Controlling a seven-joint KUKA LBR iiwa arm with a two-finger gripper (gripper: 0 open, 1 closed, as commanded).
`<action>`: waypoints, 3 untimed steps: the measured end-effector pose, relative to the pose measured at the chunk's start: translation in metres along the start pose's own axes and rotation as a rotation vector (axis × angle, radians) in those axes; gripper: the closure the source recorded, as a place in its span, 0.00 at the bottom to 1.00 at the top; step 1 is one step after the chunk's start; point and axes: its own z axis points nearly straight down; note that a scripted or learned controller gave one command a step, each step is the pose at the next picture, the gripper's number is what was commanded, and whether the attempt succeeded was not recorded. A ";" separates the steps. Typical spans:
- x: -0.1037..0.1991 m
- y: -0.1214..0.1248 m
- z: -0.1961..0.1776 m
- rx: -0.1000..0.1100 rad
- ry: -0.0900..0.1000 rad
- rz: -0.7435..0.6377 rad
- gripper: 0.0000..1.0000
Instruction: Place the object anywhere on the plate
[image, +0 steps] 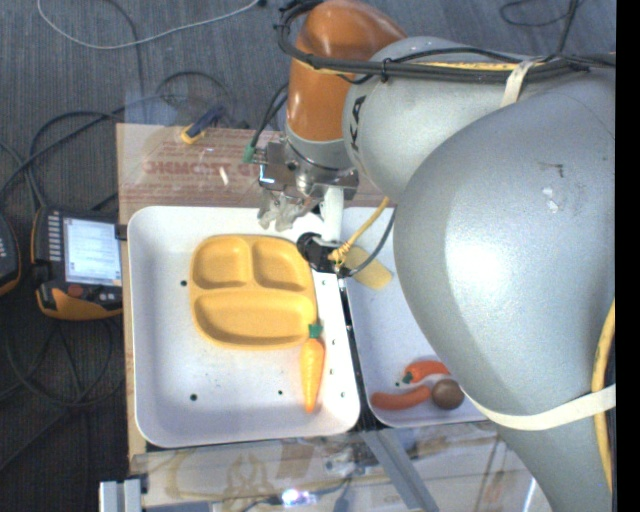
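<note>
My arm (500, 230) came in from the right, its broad grey body filling much of that side. The orange band (330, 50) sat high near the top, just above my wrist (310, 150), which pointed downward. My gripper (285, 213) hung below the wrist, small and pale, too blurred to make out clearly.

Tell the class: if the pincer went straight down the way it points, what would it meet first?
Probably the far rim of the left bin, just beyond the plate; the pincer hangs over that edge, though depth is hard to judge.
</note>
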 end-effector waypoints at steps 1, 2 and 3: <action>-0.001 0.017 0.096 0.001 -0.002 -0.040 1.00; -0.028 -0.031 0.052 0.001 -0.001 -0.102 1.00; 0.004 -0.015 0.063 0.003 0.003 -0.064 1.00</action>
